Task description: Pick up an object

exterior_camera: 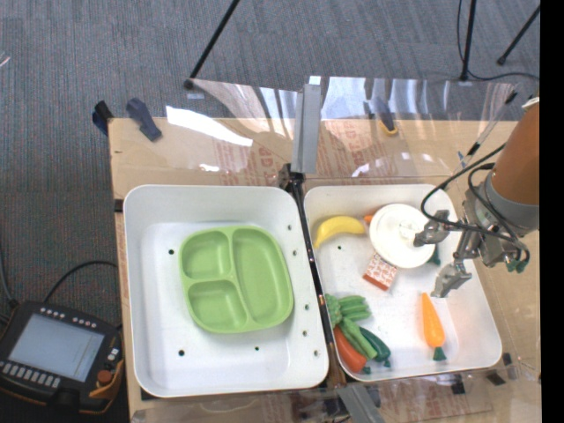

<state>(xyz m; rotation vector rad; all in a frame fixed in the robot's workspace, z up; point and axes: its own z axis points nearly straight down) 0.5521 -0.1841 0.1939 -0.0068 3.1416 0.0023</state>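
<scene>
Orange carrot: the carrot lies loose on the floor of the right bin, towards that bin's 4 o'clock corner, its green tip pointing to 6 o'clock.
Gripper: the gripper hangs over the right bin at about 3 o'clock, just above the carrot's top end; its two fingers stand apart with nothing between them.
Step in hand: by my reading this is the approach, with the pick not yet made.
Next move: a short descent towards 6 o'clock to straddle the carrot, the jaws set across its width, then a close and a lift.
Close neighbours: a white round lid sits at 11 o'clock of the gripper and touches one finger or nearly so; I cannot tell which. A red and white packet lies at its 9 o'clock.
Further off: a banana at the bin's 10 o'clock, green beans and a red pepper at its 7 o'clock.
Left bin: the left bin holds a green divided plate.
</scene>
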